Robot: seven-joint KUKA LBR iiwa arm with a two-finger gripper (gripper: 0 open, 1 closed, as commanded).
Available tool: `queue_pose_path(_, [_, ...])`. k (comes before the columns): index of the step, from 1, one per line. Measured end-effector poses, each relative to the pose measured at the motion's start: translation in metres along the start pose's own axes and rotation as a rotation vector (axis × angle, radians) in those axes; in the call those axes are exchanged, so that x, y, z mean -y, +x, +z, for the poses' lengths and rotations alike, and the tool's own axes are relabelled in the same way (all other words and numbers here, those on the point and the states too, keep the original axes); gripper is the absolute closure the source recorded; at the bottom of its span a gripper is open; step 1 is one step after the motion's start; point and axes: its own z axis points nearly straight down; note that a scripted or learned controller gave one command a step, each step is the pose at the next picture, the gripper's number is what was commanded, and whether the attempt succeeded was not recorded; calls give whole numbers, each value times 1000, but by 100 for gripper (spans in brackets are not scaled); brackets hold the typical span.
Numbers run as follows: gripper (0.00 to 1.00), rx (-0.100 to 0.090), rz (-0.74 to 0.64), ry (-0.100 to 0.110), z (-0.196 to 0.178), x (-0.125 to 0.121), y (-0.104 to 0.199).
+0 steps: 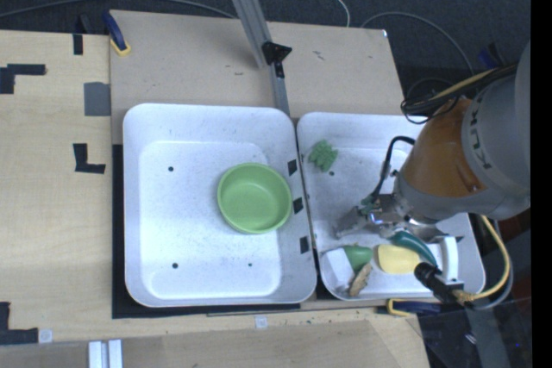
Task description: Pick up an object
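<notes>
The light wooden table [198, 65] carries two shallow white bins side by side. The left white bin [164, 211] holds a round green plastic bowl [254, 198], sitting upright toward that bin's right side. The right white bin [345, 142] is entered by the grey arm with its orange band [440, 155], which reaches in from the right and covers much of the bin's right half. Its gripper [373, 216] is low over the bin's middle; whether it is wide or narrow cannot be told here. Near the bin's lower edge lie a yellow rounded object [395, 259], just beside a teal curved piece [419, 247], a small dark green cone-shaped object [357, 256] and a tan stick-like piece [360, 279]. A small green knobbly toy [323, 156] lies apart near the upper left of that bin.
</notes>
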Motion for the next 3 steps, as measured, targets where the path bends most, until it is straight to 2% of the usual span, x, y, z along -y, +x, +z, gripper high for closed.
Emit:
queue_pose_path(1, [100,-2,-2,2,-12,0,1])
queue_pose_path(3, [100,1,-2,-8,-134,0,-4])
